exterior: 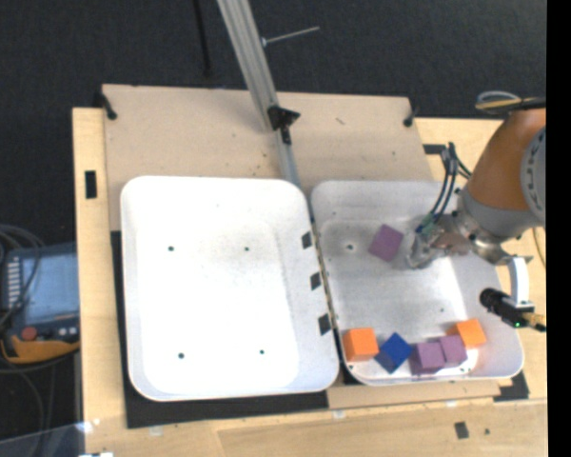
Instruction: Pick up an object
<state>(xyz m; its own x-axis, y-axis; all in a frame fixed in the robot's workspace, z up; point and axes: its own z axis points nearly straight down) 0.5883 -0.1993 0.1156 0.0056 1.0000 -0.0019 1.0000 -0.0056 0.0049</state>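
Arm cut off at right edge; hand too small/blurred, finger state unclear.

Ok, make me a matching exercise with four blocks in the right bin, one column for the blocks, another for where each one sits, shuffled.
Blocks:
1. blue block
2. lone purple block
3. orange block by the divider
4. orange block on the far right

Places:
A. beside the hand, upper part of the bin
B. front row, leftmost
C. front row, between an orange and a purple block
D. front row, rightmost

Pairs: 1-C, 2-A, 3-B, 4-D
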